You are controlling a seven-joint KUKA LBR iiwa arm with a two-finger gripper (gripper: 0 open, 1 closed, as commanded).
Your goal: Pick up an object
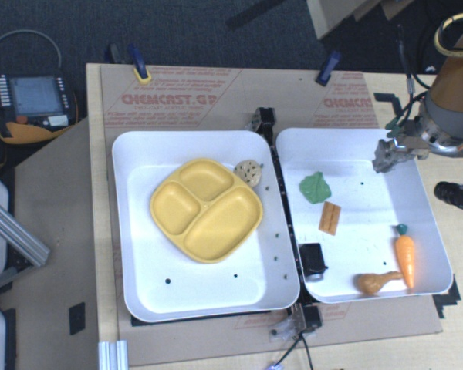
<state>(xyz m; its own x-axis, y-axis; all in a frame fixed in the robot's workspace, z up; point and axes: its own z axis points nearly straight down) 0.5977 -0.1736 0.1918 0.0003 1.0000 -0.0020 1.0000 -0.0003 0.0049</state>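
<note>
Gripper (389,154) sits over the upper right corner of the right bin (363,141), small and grey against the white; cannot tell how it is set, and nothing is visible in it. Arm (447,99) enters from the right, its orange band partly cut off by the picture's edge. Taking the right bin as landmark: green leafy piece (315,187) lies in its upper left part; orange-brown block (329,218) just below that, apart from it; black block (312,259) at the bin's lower left, against the rim; carrot (404,259) upright along the right side, green tip uppermost; tan drumstick-like piece (376,282) near the bottom edge, its end close beside the carrot, contact unclear. Left of this bin, in the left bin (139,230), a yellow divided plate (207,208); a speckled cookie (249,172) rests at the plate's upper right edge, partly overlapping it.
</note>
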